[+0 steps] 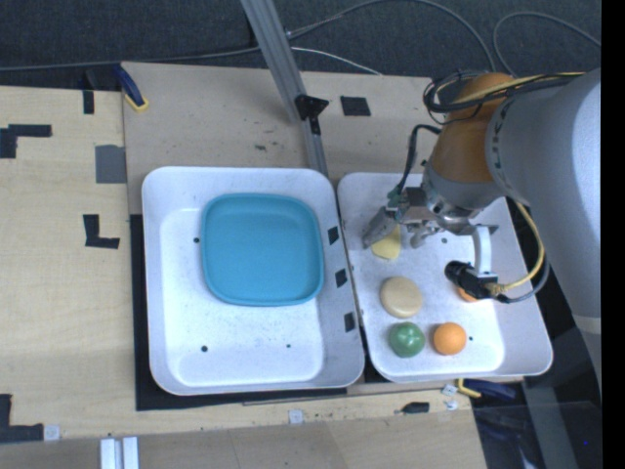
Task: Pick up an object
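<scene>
A square light-blue plate (262, 248) lies flat in the left white bin (176, 360) on a pale wooden desk (59, 262). A slanted grey metal post (278, 47) rises behind the bins, with dark cables (391, 13) on the floor beyond.

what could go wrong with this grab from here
The gripper sits over the pale yellow piece close to the right bin's left wall, so the fingers may clip the wall or nudge the piece away. The beige round object lies just below and could get bumped.
</scene>
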`<state>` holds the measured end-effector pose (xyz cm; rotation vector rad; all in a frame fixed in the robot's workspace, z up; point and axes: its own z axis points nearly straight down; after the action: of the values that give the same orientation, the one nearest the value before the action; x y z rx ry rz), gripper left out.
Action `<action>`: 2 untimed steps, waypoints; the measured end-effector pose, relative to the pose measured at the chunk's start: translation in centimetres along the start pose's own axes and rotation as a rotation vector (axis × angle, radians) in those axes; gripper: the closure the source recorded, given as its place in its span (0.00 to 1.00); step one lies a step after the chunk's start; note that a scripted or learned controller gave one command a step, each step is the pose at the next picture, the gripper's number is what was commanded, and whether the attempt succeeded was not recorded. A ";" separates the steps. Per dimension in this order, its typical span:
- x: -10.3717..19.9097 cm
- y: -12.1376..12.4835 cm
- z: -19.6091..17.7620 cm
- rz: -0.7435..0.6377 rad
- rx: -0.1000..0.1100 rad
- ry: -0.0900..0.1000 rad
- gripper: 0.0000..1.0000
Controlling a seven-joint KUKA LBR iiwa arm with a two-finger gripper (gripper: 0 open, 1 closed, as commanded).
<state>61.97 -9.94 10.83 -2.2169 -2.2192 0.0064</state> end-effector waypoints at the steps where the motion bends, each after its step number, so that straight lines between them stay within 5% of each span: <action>1: 0.0 0.1 -1.3 0.000 -0.005 0.000 1.00; 2: 0.1 -0.8 -6.4 0.001 -0.010 -0.001 1.00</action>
<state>61.23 -9.85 17.19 -2.2228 -2.2240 -0.0036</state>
